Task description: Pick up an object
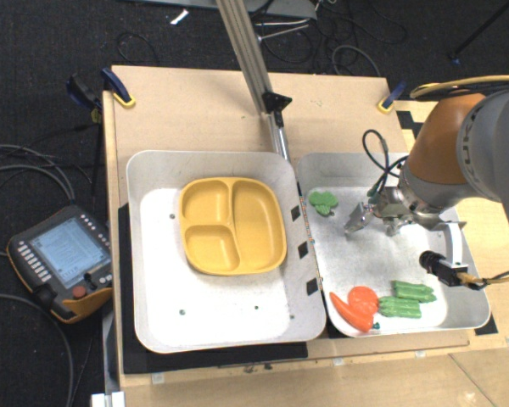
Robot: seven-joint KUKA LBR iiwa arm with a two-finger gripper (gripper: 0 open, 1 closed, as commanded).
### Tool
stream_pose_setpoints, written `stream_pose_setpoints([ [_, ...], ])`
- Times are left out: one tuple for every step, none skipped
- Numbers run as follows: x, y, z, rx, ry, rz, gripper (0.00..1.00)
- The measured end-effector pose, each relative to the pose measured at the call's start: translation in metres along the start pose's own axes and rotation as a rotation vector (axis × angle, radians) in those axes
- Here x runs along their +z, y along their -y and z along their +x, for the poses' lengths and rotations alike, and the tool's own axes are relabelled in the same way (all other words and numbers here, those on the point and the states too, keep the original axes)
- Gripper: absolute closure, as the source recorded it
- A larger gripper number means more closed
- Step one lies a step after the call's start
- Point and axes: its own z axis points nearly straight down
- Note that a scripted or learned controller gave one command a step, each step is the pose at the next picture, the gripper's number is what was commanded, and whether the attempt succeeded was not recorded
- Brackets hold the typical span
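The arm [458, 151] hovers over the right bin [458, 316], so this looks like the approach step; the next move likely calls for a descent onto one toy. The gripper [366, 219] hangs empty with spread fingers; the green piece [323, 202] lies just left of them, apart.

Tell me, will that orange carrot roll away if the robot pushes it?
Probably a little. The carrot looks rounded and tapered, so it might swing in a curve. It lies against the tomato near the bin's rim, which should stop it. It looks like light plastic.
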Motion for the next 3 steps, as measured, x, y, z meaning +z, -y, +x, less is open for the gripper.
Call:
stream_pose_setpoints([
  [-0.012, -0.001, 0.0, 0.0, 0.0, -0.004, 1.0],
  [-0.055, 0.0, 0.0, 0.0, 0.001, -0.007, 1.0],
  [-0.111, 0.008, -0.006, 0.002, 0.002, -0.008, 1.0],
])
